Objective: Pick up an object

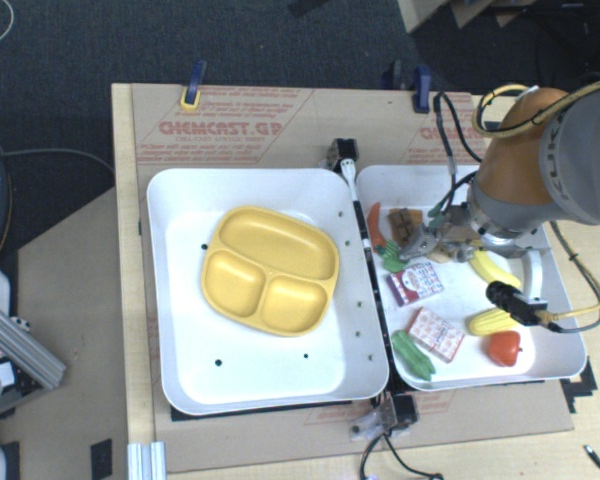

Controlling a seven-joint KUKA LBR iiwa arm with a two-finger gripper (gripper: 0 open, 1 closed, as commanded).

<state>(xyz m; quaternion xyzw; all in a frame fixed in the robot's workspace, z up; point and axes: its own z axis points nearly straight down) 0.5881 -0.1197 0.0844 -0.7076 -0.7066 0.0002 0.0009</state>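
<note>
Currently logged | gripper (435, 236) low over right bin (550, 363), finger state I couldn't tell | brown block (406, 225) just left, long axis up-down | red-white packet (417, 282) just below.

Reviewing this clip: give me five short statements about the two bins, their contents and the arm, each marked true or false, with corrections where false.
1. The yellow divided plate lies in the left bin. True.
2. The tomato sits on the plate. False: it lies in the right bin, near the front right corner.
3. The arm reaches over the right bin. True.
4. The plate has two compartments. False: three.
5. The banana lies in the right bin. True.
</note>
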